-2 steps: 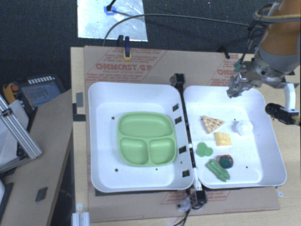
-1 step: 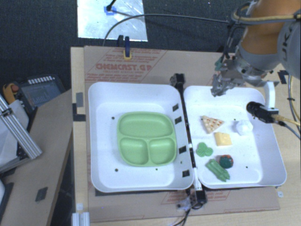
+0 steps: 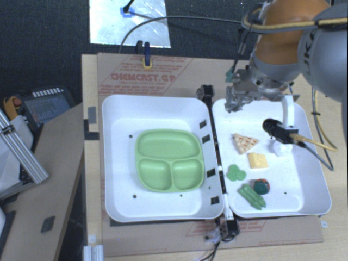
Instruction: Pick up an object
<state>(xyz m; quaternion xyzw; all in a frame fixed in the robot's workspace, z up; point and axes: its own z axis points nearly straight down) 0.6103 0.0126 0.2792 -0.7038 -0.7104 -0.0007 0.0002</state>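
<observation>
Up high, the gripper (image 3: pixel 235 103) hangs over the right bin's (image 3: pixel 315 192) far left corner.
Whether it is open, or has hold of anything, I cannot tell. Well apart from it in that bin lie a waffle wedge (image 3: pixel 244 142), a cheese cube (image 3: pixel 258 160), a green disc (image 3: pixel 236 173), a green pod (image 3: pixel 252 196) and a dark ball (image 3: pixel 261 186). A green tray (image 3: pixel 167 160) sits in the left bin (image 3: pixel 117 145).

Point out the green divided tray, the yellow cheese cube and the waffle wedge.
green divided tray (image 3: pixel 169 160), camera view, centre ridge.
yellow cheese cube (image 3: pixel 258 160), camera view, top face.
waffle wedge (image 3: pixel 244 142), camera view, gridded middle.
</observation>
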